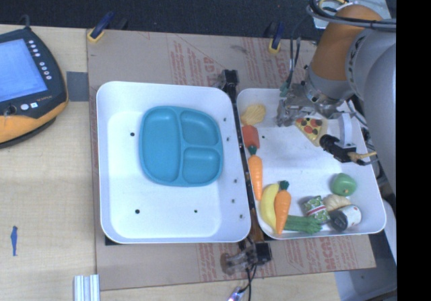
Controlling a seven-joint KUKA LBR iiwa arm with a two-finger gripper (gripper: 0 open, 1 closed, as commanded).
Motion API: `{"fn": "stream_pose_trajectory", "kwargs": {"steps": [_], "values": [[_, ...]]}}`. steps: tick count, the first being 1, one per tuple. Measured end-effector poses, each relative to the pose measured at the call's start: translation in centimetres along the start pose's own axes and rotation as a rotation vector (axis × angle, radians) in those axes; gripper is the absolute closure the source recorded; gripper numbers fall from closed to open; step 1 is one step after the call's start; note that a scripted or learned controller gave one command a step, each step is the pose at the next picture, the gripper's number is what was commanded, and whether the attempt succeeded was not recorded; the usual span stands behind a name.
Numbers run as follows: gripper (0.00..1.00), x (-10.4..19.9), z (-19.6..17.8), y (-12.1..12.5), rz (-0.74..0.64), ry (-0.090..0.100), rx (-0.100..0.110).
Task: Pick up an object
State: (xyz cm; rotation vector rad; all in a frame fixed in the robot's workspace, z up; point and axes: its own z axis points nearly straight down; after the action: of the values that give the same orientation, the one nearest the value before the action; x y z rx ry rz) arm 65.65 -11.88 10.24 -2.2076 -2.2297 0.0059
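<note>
two shallow white bins are seen side by side on a cardboard-covered bench. in the left white bin a light blue three-compartment plastic plate is set near the middle. the grey arm with an orange band is extended from the right over the far part of the right white bin, with the two-finger gripper lowered just beside a small toy pizza slice; whether anything is grasped, or how wide it is set, cannot be told. along the bin's left wall a pale yellow toy, a red toy and an orange toy carrot are lined up. a yellow toy banana, a second carrot and a green round fruit are noted at the near end. a handheld orange controller with a blue screen is laid at the bench's left.
</note>
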Motion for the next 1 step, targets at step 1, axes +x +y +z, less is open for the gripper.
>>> {"fn": "stream_pose_trajectory", "kwargs": {"steps": [1], "values": [[0.0, 0.01, 0.02, -0.01, -0.001, 0.0, 0.001]]}}
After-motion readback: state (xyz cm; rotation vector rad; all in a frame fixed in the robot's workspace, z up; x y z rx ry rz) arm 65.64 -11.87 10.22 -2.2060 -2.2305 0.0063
